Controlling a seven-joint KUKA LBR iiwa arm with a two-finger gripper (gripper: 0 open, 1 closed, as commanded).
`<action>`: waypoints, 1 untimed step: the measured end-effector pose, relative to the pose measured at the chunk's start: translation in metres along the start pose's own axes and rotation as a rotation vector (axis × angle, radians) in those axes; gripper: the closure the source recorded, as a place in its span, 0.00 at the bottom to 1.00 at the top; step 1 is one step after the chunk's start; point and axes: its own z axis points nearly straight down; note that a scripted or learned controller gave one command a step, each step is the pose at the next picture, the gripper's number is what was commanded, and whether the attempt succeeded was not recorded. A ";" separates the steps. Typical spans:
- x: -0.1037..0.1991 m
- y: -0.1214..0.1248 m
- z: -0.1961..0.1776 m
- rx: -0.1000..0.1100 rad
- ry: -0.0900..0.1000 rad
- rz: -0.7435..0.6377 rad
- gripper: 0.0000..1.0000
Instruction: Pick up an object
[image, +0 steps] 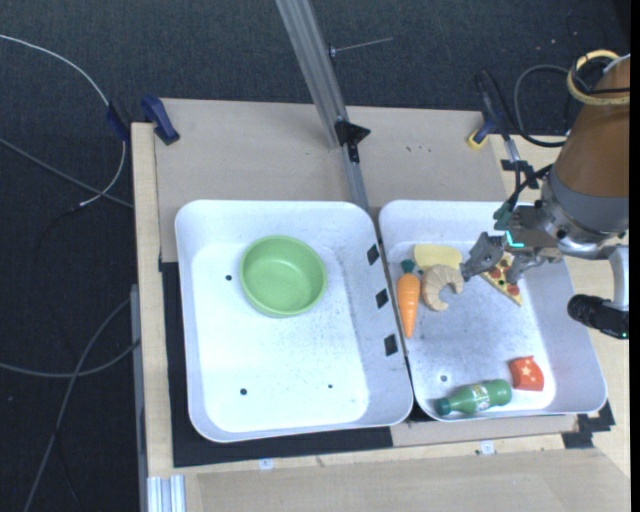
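Bottle (474, 398), green, lies on its side against the near rim of the right bin (590, 375), long axis running left to right; a red object (527, 373) sits just beside it, to its right. Farther in, the carrot (408, 303) lies with its long axis near to far along the bin's left wall, and a tan croissant-like item (440, 287) touches a yellow block (436, 257) beyond it. Gripper (489, 258) hangs over the far half of this bin, fingers parted with nothing between them. The nearest candidates are the pizza-slice piece (508, 280), directly below and slightly right of the fingertips, and the croissant item, just to their left. The pizza slice is partly covered by the fingers, so its outline is unclear. Left bin (200, 225) holds a green bowl (284, 275), well apart from the arm.
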 end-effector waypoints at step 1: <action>0.000 0.001 -0.002 -0.004 0.000 0.000 0.00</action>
